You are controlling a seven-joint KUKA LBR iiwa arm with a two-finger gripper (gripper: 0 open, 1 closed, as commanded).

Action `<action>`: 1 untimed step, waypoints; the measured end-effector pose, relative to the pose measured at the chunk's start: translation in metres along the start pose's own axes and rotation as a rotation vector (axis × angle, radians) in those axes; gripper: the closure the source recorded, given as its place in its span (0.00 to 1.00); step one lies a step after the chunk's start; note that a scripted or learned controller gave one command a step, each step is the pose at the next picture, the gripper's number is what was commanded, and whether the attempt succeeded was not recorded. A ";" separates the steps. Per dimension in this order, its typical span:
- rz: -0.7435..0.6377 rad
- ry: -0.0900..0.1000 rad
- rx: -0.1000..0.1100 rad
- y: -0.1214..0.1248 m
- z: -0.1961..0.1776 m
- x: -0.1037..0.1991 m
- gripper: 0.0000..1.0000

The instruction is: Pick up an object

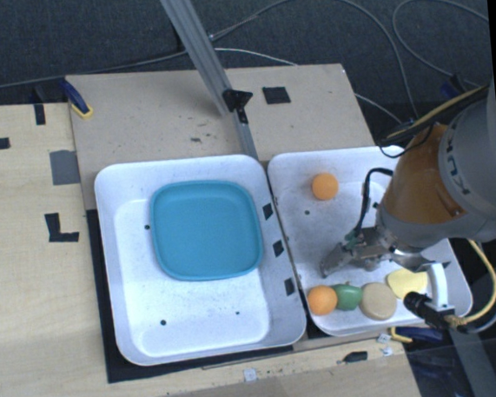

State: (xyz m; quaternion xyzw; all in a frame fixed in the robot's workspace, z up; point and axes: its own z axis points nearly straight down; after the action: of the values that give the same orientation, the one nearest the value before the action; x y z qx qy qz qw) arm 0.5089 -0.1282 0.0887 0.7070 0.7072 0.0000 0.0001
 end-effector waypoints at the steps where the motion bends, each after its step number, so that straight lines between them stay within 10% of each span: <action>1: 0.001 -0.002 -0.004 0.001 -0.012 -0.001 1.00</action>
State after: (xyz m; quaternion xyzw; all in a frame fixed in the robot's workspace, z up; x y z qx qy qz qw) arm 0.5098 -0.1292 0.1009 0.7073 0.7069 0.0007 0.0021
